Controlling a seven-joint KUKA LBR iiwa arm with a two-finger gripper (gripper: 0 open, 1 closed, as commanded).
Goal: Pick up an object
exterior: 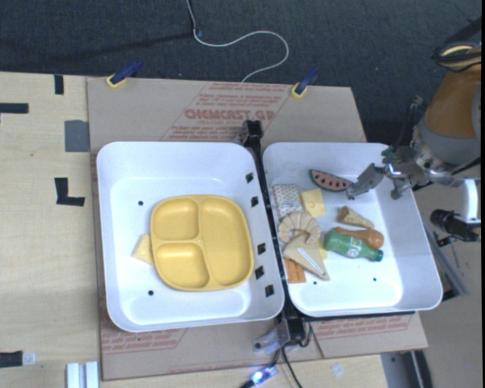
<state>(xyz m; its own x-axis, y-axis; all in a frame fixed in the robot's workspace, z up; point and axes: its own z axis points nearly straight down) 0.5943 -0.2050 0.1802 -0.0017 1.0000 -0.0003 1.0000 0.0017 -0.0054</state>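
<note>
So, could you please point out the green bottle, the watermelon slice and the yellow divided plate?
green bottle (pixel 352 245), camera view, middle of its body.
watermelon slice (pixel 330 181), camera view, its centre.
yellow divided plate (pixel 226 233), camera view, right compartment.

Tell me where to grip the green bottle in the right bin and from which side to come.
Grip the green bottle across its green body, coming straight down from above. It lies on its side, long axis roughly left-right, orange end toward the bin's right. Its upper side touches other pieces, so closing across the narrow width probably fits best.
</note>
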